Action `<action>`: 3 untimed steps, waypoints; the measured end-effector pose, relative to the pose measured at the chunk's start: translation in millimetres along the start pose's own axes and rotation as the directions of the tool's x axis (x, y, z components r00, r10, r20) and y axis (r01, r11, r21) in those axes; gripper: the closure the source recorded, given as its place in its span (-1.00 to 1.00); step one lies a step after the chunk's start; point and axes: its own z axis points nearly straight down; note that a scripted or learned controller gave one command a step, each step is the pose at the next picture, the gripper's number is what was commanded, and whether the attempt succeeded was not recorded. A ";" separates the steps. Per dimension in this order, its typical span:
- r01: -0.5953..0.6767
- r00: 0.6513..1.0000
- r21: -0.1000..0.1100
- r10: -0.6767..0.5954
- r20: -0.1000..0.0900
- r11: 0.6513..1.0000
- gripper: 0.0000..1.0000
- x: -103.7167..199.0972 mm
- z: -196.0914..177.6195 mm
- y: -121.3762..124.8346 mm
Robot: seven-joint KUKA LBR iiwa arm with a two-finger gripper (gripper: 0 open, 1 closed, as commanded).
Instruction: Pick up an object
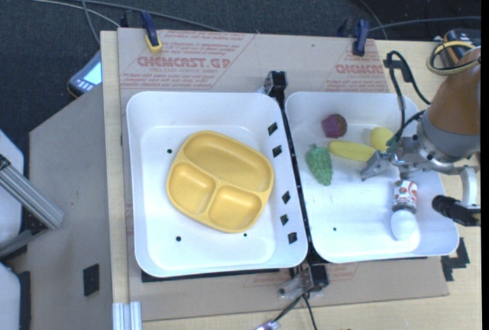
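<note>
Two white bins are seated side by side on the bench; the left bin [145, 168] is occupied by a yellow divided plate [220, 180], set near its centre. In the right bin [344, 241] a purple round fruit [334, 124] is seen toward the far edge; a green bumpy item [319, 165] is placed near the left wall; a yellow corn-like piece [352, 150] lies just beside it; a small yellow object [381, 138] is partly covered by the arm; a white bottle with a red label [403, 210] is laid toward the right wall. The gripper [380, 163] is held low over the right bin, next to the corn-like piece; finger state cannot be told; nothing is seen held.
</note>
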 end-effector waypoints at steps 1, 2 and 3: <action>0.000 1.000 -0.001 0.000 0.001 1.000 -1.00 0.7 18.6 -0.1; 0.000 1.000 -0.005 0.000 0.001 1.000 1.00 0.4 6.2 1.0; 0.002 1.000 -0.012 -0.002 0.005 1.000 1.00 9.3 -53.0 4.9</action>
